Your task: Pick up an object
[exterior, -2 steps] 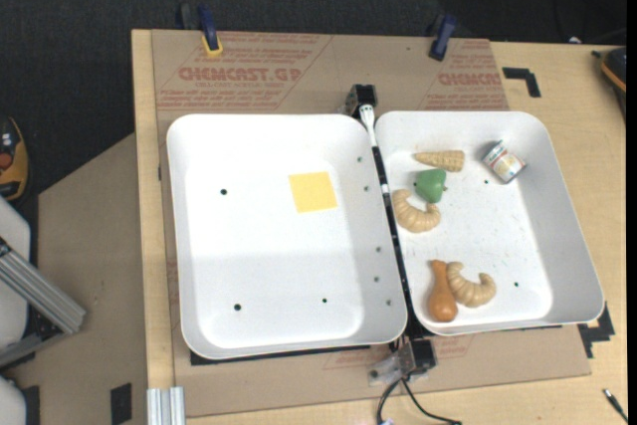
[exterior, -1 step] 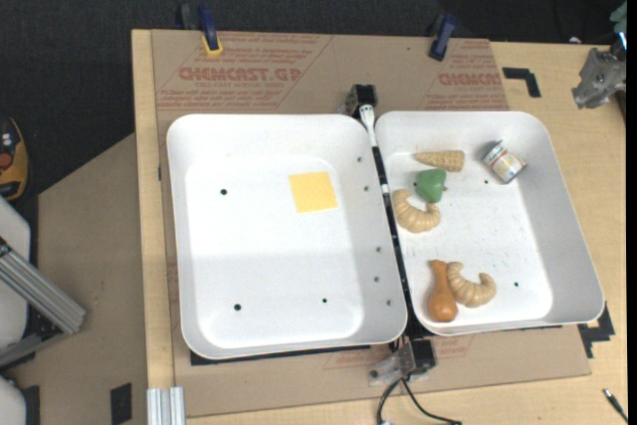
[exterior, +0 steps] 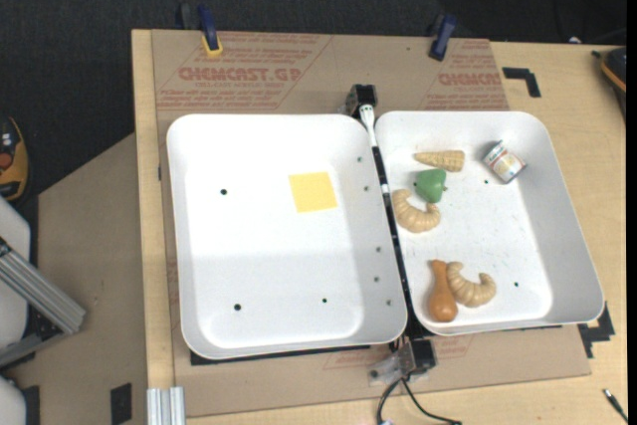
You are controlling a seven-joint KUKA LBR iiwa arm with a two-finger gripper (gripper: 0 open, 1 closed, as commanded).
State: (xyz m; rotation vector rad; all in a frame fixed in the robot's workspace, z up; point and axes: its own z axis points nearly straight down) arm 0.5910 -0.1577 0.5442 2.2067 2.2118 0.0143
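The right bin (exterior: 557, 214) holds several small objects. A tan corn-like cone (exterior: 440, 158) lies near its back, with a small silver can (exterior: 503, 161) to the right of it. A green pepper-like piece (exterior: 431, 183) sits just above a curled beige piece (exterior: 413, 213). Near the front lie an orange-brown drumstick shape (exterior: 440, 294) and another curled beige piece (exterior: 472, 287), touching each other. In the left bin (exterior: 199, 244) a flat yellow square (exterior: 313, 192) lies alone.
Both bins sit on a brown board (exterior: 159, 114) clamped at the back by two blue clamps (exterior: 208, 27). A black clip (exterior: 361, 100) joins the bins at the back. Cables trail from the front edge (exterior: 408, 383). A metal rail (exterior: 40, 289) stands at the left.
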